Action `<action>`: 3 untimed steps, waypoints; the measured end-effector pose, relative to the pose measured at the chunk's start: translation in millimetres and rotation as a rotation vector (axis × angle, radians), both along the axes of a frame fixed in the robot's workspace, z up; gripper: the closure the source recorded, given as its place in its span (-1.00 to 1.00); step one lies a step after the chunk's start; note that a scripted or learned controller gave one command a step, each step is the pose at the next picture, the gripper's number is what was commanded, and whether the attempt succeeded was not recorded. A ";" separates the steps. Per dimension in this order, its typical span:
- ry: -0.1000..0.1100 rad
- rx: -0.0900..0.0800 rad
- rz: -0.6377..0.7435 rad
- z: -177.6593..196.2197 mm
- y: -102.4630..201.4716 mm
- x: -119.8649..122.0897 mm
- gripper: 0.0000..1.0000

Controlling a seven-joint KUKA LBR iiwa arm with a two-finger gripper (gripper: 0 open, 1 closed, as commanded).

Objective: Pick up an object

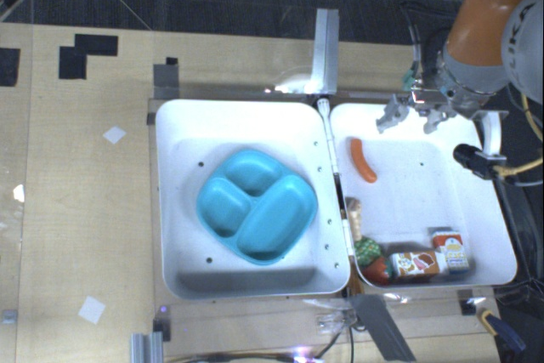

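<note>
Orange sausage (363,160) lies untouched in the right bin (476,208); the tool (411,116) hovers at that bin's far edge, spread wide, empty. Next: descend onto an object.

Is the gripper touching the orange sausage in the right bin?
Apart. In the camera view, the gripper sits at the right bin's far edge, and bare white bin floor separates it from the orange sausage lower left.

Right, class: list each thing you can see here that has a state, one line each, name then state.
Gripper: fingers open, holding nothing, above the right bin's far edge.
Blue tray: upright, compartments bare, in the left bin.
Carrot: lying loose in the right bin.
Box: lying in the right bin's near corner.
</note>
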State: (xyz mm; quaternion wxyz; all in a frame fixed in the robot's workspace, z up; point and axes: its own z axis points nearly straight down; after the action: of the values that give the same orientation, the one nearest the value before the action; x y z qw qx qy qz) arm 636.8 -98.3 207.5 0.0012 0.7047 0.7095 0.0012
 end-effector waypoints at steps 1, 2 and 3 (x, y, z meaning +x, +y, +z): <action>-0.001 -0.001 0.144 -113.2 12.1 -40.2 -1.00; -0.002 0.000 0.122 -21.2 54.3 -24.4 -1.00; -0.005 -0.001 0.083 -119.8 3.2 25.0 -1.00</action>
State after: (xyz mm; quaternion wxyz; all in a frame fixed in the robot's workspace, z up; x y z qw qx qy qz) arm 661.7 -95.1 87.7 0.0034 0.6745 0.7382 0.0025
